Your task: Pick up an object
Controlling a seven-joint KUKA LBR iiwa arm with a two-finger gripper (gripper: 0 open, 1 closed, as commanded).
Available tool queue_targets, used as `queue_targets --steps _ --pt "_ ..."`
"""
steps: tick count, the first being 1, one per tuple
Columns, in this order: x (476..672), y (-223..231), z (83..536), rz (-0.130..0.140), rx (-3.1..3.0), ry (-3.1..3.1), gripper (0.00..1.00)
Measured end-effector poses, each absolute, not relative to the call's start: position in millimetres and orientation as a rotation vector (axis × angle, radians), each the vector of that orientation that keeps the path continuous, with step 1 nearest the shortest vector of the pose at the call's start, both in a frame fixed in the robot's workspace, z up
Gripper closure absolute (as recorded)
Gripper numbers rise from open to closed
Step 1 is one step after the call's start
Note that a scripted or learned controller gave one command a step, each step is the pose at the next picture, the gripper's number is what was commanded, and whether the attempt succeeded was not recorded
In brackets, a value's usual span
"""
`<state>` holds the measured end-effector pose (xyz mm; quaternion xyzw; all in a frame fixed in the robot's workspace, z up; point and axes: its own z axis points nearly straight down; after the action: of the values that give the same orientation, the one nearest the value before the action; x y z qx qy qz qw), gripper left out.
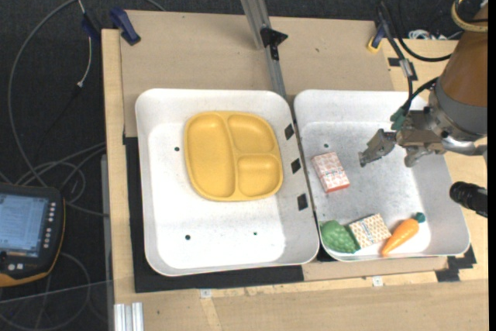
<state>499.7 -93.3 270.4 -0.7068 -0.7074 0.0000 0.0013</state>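
Overhead, the grey arm is reaching in from the right, its orange band sitting above the wrist; the gripper is hanging over the right bin, and its two fingers are standing spread apart with nothing between them; one finger is pointing towards the middle of the bin and the other is lying nearer the arm's side.

Just beside that finger, to the left and a little lower, a small pink and white box is lying flat on the bin floor, apart from the gripper; along the bin's near edge three more things are sitting in a row; a green leafy item is resting at the left, a small patterned box is lying just beside it, and an orange toy carrot with a green top is lying tilted at the right, touching or nearly touching the patterned box.

In the left bin a yellow divided plate with three compartments is sitting towards the far half; the two bins are standing side by side on the bench.
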Motion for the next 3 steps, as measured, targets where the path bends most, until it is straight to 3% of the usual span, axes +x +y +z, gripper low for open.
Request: queue_targets --steps 1,3 --pt "499.8 -93.4 270.3 0.0 -2.22 -2.221 0.0" --pt "495.9 -94.5 165.4 0.007 -2.216 -2.215 0.0"
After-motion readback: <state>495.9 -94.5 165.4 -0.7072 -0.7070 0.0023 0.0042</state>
